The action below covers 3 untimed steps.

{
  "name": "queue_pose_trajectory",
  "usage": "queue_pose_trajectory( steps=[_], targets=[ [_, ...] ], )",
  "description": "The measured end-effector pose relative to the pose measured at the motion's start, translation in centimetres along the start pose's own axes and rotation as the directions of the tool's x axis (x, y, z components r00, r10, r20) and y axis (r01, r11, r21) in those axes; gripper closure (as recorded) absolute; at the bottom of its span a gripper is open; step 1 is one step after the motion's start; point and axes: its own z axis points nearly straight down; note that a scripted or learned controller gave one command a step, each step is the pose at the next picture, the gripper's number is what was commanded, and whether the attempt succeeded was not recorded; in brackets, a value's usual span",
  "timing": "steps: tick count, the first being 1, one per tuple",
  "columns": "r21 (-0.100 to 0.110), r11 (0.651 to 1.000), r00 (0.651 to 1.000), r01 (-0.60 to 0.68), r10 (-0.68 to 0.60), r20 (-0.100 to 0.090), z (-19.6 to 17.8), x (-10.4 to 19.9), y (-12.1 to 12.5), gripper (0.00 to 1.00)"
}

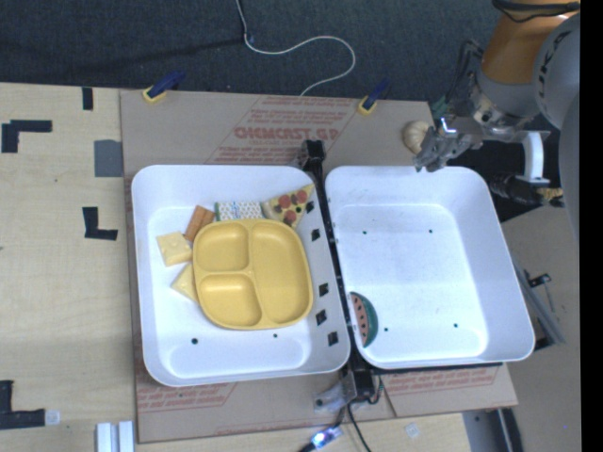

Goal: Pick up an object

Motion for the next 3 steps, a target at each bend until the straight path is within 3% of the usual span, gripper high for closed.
queue_pose_trajectory(
  steps=[2, 3],
  targets=[
    [0.004, 1.000, 1.000, -0.001, 0.001, 0.001, -1.0, 4.5, -8.8, 1.00],
    [0.008, 1.000, 1.000, 0.000, 0.000, -0.001, 0.4, 7.6, -13.8, 1.00]
  ],
)
